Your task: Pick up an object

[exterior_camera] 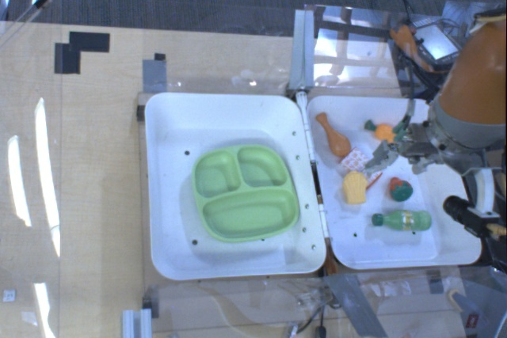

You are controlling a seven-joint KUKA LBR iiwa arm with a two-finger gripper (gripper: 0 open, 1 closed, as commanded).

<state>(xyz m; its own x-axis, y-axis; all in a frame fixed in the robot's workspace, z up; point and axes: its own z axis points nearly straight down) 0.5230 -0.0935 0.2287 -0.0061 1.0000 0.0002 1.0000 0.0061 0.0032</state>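
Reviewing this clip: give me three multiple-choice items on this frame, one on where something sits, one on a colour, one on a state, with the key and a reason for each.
1. Where does the divided plate lie?
A. in the left bin
B. in the right bin
C. on the bench outside the bins

2. What colour is that plate?
A. red
B. green
C. blue

3. How does the green bottle sit?
A. upright
B. lying on its side
C. lifted in the air

Key: 1 A, it rests alone on the left bin's floor. 2 B, all of its compartments are light green. 3 B, its length runs flat along the right bin's floor, below the gripper, near the drumstick and the yellow piece.
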